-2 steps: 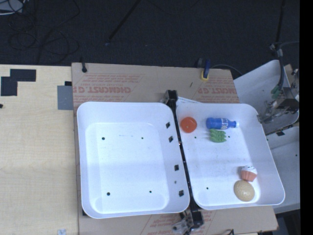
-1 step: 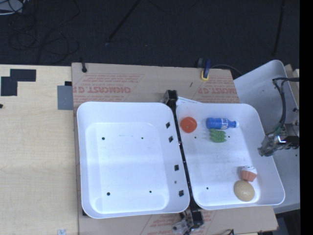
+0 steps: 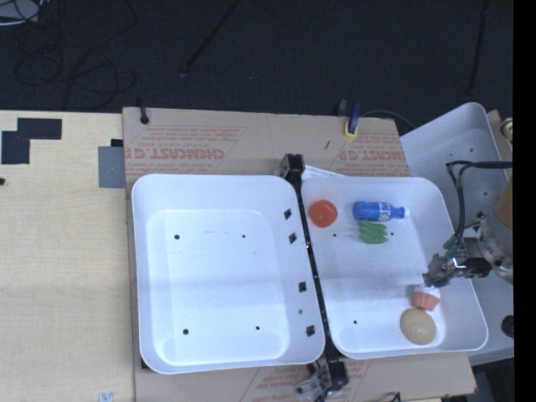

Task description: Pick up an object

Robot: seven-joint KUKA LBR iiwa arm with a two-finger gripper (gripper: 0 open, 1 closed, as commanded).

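The gripper hangs over the right-hand bin, close to that bin's right wall, with the arm reaching in from the right edge of the view. Directly beneath and just to the left of its tip sits a small pink-and-white object (it looks like a little cupcake or cup, though the detail is too fine to be sure), so near the tip that the two seem to touch or nearly touch; whether it lies between the fingers cannot be told. The gripper's tip is a dark, blurred cluster from this slanted overhead view, and whether it is spread or closed cannot be told either. Just below the pink-and-white object, nearer the bin's front corner, rests a round beige ball, close beside it. Well apart, toward the back of the same bin, lie a blue bottle on its side, a green object just in front of it, and an orange-red round object near the divider between the bins. The left-hand bin sits alongside, on the cardboard-covered bench.
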